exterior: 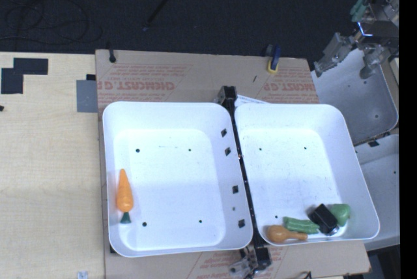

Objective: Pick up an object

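Camera view has nothing picked yet; whole grab is left to do. Gripper [365, 30] sits at top right, off the bins, well apart from every obj; can't tell its state from here. Left bin [163, 116] holds an orange carrot toy [124, 193] w/ green tip, lying along the left wall. Right bin [293, 116] front corner has a cluster: orange pear-shaped piece [283, 234], green piece [301, 225], black block [323, 218] and green lump [341, 212], touching or nearly so; carrot looks the easiest target, alone.
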`<state>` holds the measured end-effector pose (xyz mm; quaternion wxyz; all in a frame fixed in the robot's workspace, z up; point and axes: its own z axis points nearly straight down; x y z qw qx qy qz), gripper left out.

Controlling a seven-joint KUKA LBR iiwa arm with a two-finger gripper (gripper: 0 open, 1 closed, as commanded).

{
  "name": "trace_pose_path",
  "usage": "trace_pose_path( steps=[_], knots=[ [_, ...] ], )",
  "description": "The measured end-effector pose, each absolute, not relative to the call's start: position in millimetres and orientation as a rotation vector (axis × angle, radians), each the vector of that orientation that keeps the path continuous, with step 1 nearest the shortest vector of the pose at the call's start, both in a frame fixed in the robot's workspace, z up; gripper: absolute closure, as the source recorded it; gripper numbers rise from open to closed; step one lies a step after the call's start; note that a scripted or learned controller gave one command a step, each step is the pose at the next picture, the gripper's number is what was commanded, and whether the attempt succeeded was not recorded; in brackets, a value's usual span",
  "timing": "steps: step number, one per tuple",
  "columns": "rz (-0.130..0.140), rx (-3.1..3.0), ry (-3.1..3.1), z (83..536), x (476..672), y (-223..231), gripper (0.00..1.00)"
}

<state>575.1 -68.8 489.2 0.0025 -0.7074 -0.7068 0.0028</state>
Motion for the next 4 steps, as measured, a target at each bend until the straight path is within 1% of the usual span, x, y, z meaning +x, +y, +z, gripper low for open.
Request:
trace_pose_path(
  steps=[1,2,3,4],
  knots=[
    [-0.001,-2.214,-2.229,506.6,644.9,-10.5,0.0],
    [0.001,-2.218,-2.224,538.8,644.1,8.6,0.0],
    [0.01,-2.219,-2.217,500.7,642.0,1.5,0.0],
    [0.0,-2.217,-2.225,539.4,620.0,45.1,0.0]
  ],
)
